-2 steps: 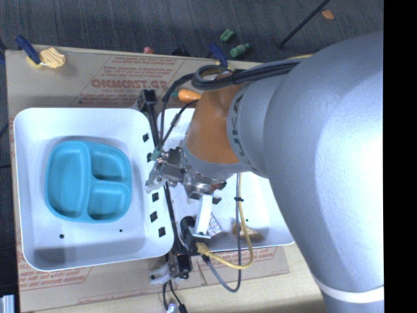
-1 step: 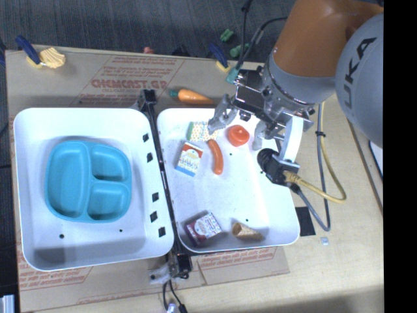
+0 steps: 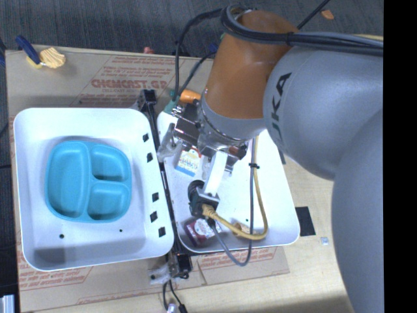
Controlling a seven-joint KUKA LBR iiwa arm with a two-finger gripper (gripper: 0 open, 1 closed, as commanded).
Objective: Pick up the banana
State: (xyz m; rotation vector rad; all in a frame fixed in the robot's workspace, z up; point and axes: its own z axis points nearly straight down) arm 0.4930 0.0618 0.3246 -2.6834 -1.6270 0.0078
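My gripper (image 3: 184, 137) is low over the left part of the right white bin (image 3: 280, 201), near the divider between the two bins. The orange wrist and grey arm cover most of that bin and whatever lies under them. A small white packet with blue and yellow print (image 3: 187, 163) lies just below the gripper. I cannot tell whether anything is between the fingers.
The left white bin (image 3: 32, 142) holds a blue divided plate (image 3: 88, 178). A dark red round thing (image 3: 197, 232) lies at the right bin's near edge. A small orange thing (image 3: 189, 96) sits by its far rim. A yellow and blue object (image 3: 45, 57) lies on the cardboard at the far left.
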